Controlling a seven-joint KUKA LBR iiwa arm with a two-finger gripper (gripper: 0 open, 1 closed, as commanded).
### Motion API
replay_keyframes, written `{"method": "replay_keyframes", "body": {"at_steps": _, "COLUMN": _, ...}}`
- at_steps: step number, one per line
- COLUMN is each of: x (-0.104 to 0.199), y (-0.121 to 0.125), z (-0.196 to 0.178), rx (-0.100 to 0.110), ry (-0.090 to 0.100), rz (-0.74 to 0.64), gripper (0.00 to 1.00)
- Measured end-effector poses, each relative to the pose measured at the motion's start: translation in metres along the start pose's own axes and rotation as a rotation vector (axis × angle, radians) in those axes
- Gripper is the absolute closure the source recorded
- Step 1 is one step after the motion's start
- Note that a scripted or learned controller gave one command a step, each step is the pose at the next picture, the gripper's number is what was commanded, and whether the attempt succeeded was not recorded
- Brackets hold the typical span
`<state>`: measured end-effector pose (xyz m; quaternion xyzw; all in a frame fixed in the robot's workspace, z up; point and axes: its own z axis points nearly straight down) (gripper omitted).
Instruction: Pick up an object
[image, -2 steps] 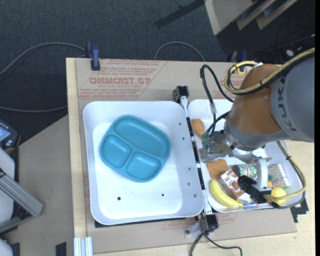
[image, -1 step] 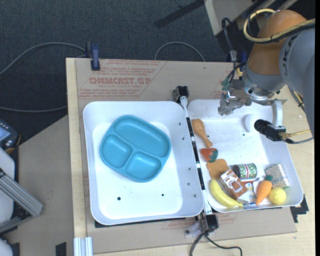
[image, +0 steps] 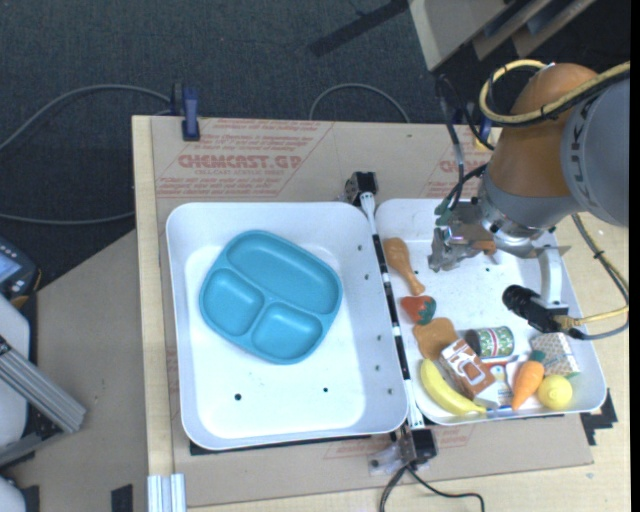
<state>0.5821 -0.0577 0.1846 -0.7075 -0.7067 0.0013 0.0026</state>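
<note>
Looking down at the bench (image: 250, 160), two white bins sit side by side. The left bin (image: 200, 400) has a blue plate (image: 270, 295) in it. The plate has three parts and it sits a bit toward the far side of the bin.

The right bin (image: 590, 330) holds the toys. Most of them are piled at the near end. A banana (image: 440, 388) lies at the near left of the pile. Just beside it is a small red and white box (image: 467, 365). A little can (image: 492, 342) with a green label lies on its side behind the box. An orange carrot (image: 526, 383) leans next to a yellow lemon (image: 556, 393). Along the left wall lies a brown drumstick (image: 398, 260), and near it are a red and green piece (image: 418, 309) and a brown slice (image: 434, 337).

The arm (image: 540, 140) comes in from the right, with its orange band up high. The gripper (image: 455, 250) hangs low over the far part of the right bin, near the drumstick but apart from it. Nothing can be seen between its fingers, and I cannot tell if they are spread or pressed together. A black part (image: 530, 305) sticks out near the can.
</note>
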Motion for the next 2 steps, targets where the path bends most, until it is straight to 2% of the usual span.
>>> {"method": "replay_keyframes", "body": {"at_steps": 1, "x": -0.001, "y": 0.002, "z": 0.0, "rx": -0.004, "ry": -0.001, "rz": -0.001, "gripper": 0.0}}
{"method": "replay_keyframes", "body": {"at_steps": 2, "x": -0.024, "y": -0.096, "z": -0.001, "rx": 0.004, "ry": 0.0, "rz": 0.004, "gripper": 0.0}}
